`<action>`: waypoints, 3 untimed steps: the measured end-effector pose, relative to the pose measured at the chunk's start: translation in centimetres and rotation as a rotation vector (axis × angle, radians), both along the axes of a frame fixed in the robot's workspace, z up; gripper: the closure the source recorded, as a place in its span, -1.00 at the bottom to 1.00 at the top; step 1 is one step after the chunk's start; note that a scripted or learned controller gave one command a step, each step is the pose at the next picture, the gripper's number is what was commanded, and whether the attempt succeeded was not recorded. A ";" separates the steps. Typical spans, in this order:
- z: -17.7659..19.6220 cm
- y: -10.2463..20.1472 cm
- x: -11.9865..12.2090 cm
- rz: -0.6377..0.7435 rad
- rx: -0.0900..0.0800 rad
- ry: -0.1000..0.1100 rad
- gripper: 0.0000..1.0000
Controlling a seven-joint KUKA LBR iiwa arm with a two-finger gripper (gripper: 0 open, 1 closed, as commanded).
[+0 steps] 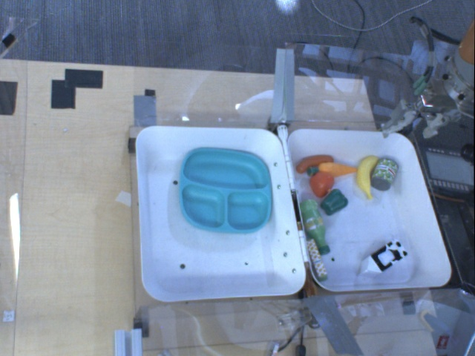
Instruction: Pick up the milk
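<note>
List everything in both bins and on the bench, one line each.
divided plate: 1, blue, middle of left bin
hot dog: 1, red-brown, right bin, top left
carrot: 1, orange, beside hot dog
tomato: 1, red, below carrot
green block: 1, dark green
bottle: 1, green, along left wall
banana: 1, yellow
can: 1, green label, touching banana
milk: 1, white with black patches, lower right
gripper: 1, grey, above right bin's far corner
</note>
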State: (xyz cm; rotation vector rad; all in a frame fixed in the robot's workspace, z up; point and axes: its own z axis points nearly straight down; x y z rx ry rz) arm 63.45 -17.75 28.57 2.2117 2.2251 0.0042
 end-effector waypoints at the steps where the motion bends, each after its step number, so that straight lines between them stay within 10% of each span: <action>1: -12.9 6.9 2.2 -0.018 0.001 0.002 -1.00; 2: -19.7 9.1 -2.1 -0.257 0.003 -0.004 -1.00; 3: -18.1 4.7 -12.3 -0.119 0.001 0.000 -1.00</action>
